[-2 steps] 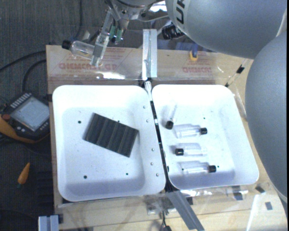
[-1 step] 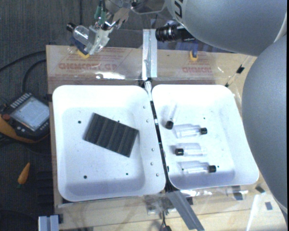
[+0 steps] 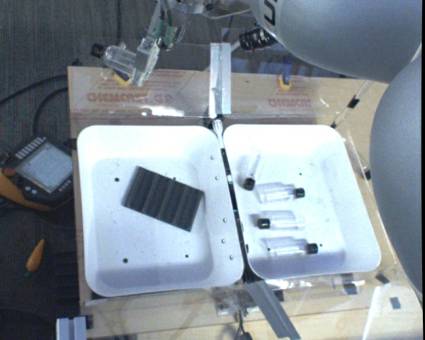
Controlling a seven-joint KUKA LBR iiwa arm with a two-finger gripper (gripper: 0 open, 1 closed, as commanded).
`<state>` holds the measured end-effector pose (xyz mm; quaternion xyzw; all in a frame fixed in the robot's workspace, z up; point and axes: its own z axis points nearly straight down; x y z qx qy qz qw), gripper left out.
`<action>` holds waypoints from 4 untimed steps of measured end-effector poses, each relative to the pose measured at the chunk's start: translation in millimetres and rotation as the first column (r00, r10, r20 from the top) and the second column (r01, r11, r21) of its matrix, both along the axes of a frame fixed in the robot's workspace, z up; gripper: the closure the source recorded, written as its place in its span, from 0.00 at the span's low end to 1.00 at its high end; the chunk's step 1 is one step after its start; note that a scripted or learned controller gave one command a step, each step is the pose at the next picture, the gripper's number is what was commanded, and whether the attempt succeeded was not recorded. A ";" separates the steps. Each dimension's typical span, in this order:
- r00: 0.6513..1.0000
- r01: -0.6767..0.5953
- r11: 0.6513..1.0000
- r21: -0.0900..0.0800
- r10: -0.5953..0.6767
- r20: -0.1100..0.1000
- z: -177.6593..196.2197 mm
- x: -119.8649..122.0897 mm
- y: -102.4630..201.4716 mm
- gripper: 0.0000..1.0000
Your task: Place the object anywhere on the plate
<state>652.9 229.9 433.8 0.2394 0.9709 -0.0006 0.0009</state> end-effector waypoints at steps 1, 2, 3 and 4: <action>0.985 -0.173 0.985 0.002 0.173 -0.003 -169.7 -41.2 2.8 1.00; 0.992 -0.124 0.992 0.003 0.124 -0.002 -168.5 -140.1 4.6 1.00; 0.852 -0.524 0.852 0.002 0.524 0.002 -110.2 -47.4 3.2 1.00; 0.795 -0.607 0.795 0.001 0.607 0.002 -44.1 -105.9 3.3 1.00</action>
